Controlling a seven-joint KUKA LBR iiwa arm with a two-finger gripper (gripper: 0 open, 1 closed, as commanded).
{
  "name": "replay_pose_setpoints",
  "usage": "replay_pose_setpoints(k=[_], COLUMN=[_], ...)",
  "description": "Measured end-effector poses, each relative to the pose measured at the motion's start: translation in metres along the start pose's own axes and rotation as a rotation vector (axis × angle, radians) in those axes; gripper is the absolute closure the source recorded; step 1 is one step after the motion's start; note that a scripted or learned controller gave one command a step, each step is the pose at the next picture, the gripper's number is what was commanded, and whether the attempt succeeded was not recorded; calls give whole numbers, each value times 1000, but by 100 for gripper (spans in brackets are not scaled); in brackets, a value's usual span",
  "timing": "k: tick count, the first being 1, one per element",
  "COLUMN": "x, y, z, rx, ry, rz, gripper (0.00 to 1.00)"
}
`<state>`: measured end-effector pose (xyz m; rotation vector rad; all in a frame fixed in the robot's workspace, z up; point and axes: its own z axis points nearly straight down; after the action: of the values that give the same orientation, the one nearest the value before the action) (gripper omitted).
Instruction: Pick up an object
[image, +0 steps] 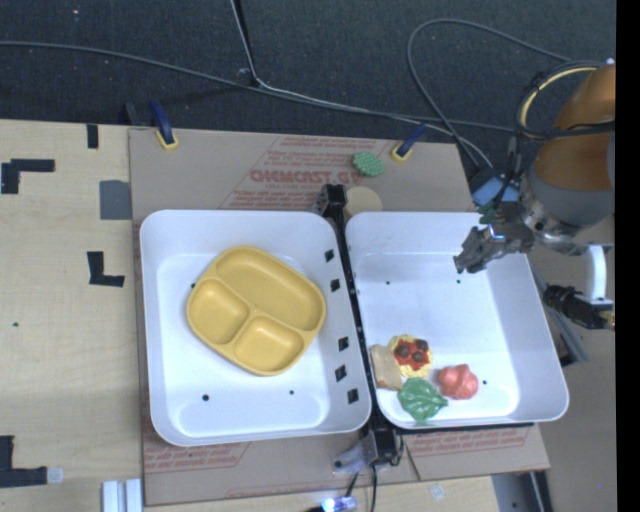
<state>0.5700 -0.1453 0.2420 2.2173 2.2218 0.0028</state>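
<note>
In the right bin (500, 300), near its front edge, lie several toy foods: a pizza-like slice with red topping (400, 357), a red tomato-like piece (458, 381) and a green leafy piece (421, 399). My gripper (474, 256) hangs over the right bin's back right part, well behind the foods and apart from them. Nothing shows between its dark fingers.
The left bin (170, 300) holds a yellow divided tray (256, 309). A small green item (367, 162) lies on the cardboard behind the bins. Black clips run down the seam between the bins. Cables cross the dark floor at the back.
</note>
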Motion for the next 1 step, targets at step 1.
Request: replay_pose_setpoints(k=[1], x=[1], y=[1], z=[-24], rx=[1], ry=[1], rz=[0], gripper=[100])
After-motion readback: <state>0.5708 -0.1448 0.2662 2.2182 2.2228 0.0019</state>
